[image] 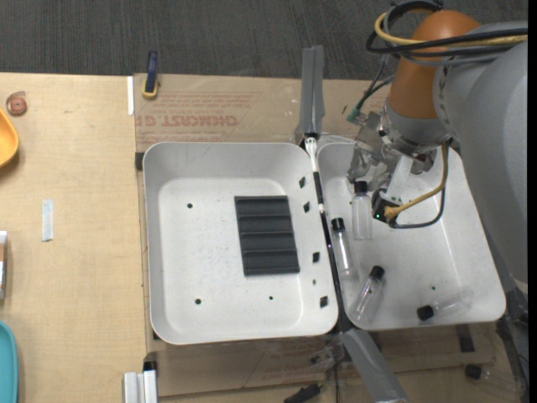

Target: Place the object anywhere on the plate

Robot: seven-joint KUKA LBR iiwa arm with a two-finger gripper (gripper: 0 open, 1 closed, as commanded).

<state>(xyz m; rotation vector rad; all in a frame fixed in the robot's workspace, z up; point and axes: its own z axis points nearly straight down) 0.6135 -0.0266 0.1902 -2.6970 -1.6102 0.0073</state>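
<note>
A: Where do the objects lie, taking the dark ribbed plate (267, 235) as the landmark?

B: All to the right of it, across the divider, in the right bin (470, 250). They are clear vials with black caps: one (340, 243) right against the divider, nearest the plate; a second (368, 290) further right and lower; a third (443, 308) furthest from the plate, by the bin's lower rim.

A: And the plate itself?

B: It sits flat in the middle of the left bin (168, 250), well apart from the walls, which I judge leaves room to set something down anywhere on it. Nothing lies on it yet.

A: The end effector (362, 193)?

B: Up and to the right of the plate, over the right bin's upper part, pointing down. A clear vial with a black cap (362, 212) hangs just below it, upright. I cannot tell whether it is gripped or merely stands behind, nor how wide the fingers are set.

A: So the step?

B: Probably picking; the carry leftward to the plate is not yet done.
</note>
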